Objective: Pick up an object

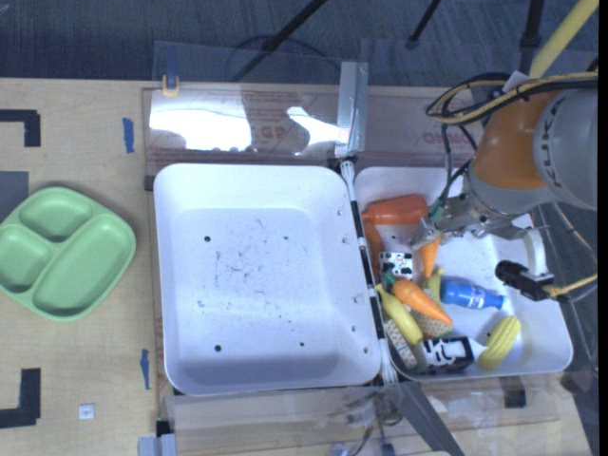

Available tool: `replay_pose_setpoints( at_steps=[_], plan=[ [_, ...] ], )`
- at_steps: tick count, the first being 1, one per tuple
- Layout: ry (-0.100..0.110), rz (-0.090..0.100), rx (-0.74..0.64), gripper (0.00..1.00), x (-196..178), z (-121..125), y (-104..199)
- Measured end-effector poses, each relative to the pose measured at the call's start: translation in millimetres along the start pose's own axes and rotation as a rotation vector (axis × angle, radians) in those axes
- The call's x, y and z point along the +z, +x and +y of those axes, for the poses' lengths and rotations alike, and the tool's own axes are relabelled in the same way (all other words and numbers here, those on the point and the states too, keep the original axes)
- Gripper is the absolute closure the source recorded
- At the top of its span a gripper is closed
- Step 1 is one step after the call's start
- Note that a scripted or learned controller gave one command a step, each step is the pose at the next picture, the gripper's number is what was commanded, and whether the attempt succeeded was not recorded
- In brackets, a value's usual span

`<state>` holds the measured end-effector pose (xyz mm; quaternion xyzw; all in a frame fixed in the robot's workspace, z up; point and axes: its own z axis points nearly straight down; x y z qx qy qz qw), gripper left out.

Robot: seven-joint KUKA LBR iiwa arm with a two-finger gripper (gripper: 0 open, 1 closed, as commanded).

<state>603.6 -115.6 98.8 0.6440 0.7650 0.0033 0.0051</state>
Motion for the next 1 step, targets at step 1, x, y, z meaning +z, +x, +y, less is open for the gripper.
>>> replay_pose_setpoints(
  at_steps=[1],
  plan=[
    [-0.004, -0.002, 0.003, 1.0, -10.7, 0.6, -2.0]
  ],
)
